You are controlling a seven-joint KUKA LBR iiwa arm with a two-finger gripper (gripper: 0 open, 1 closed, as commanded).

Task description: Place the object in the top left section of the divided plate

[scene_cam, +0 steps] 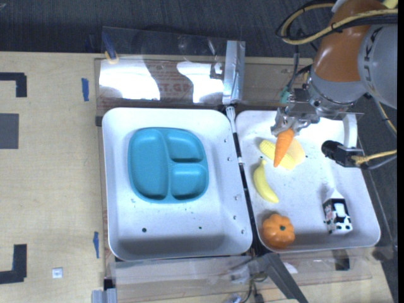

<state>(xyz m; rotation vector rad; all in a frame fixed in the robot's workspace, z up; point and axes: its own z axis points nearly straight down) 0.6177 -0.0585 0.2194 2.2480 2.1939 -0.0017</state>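
Note:
A blue divided plate (167,164) lies in the left white bin (120,219), with one large section at its left and two smaller ones at its right. Over the right bin (360,201), my gripper (288,127) is shut on an orange carrot (282,148), which hangs point down from its fingers. The carrot's tip hovers over a yellow corn cob (281,154) lying at the back of that bin.
In the right bin also lie a yellow banana (265,183), a small orange pumpkin (278,230) at the front, and a black-and-white cow toy (336,214) at the right. A metal divider wall (235,74) and a clear panel stand behind the bins.

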